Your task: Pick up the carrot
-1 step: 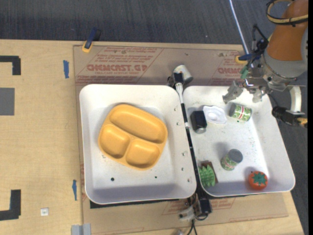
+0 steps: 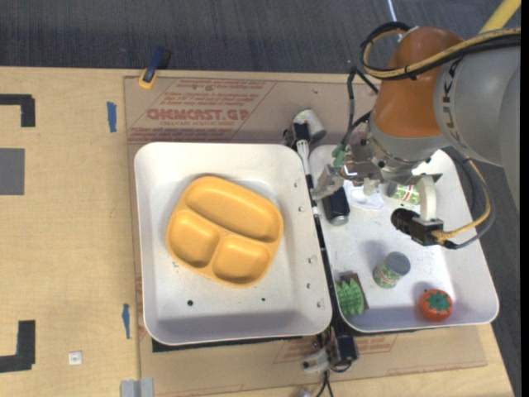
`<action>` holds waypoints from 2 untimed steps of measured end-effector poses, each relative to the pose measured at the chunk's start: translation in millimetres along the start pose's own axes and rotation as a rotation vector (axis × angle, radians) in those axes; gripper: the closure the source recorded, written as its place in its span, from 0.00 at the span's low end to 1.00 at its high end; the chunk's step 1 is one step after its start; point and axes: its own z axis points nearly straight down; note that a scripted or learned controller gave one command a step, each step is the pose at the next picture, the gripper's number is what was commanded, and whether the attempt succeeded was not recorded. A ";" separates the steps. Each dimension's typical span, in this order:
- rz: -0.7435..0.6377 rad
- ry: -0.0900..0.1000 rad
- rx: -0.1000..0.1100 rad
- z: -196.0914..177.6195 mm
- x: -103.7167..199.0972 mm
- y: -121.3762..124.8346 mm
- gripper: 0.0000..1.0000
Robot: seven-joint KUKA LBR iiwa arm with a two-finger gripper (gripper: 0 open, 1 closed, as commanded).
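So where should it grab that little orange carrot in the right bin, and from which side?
Probably across the stubby orange body of the carrot, not its small green top, coming straight down. It sits near the front corner wall of the right bin, so a sideways approach looks cramped.

Even, fairly bright overhead light, no hard directional source evident. Left bin (image 2: pixel 157 222) reads near-white with mild glare on its floor; right bin (image 2: pixel 471 279) similar, slightly blown out. Yellow tray (image 2: pixel 225 230) shows soft sheen along its ridges — shadows beneath it short and diffuse. Arm (image 2: pixel 430 89) casts a faint shadow under the wrist. Overall sharpness modest; small items look soft, printed text on the cardboard (image 2: pixel 198 110) smeared — low resolution.
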 end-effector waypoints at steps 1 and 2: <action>-0.110 0.000 0.000 0.2 29.5 -82.0 0.00; 0.068 0.000 0.001 0.4 54.3 -113.8 0.00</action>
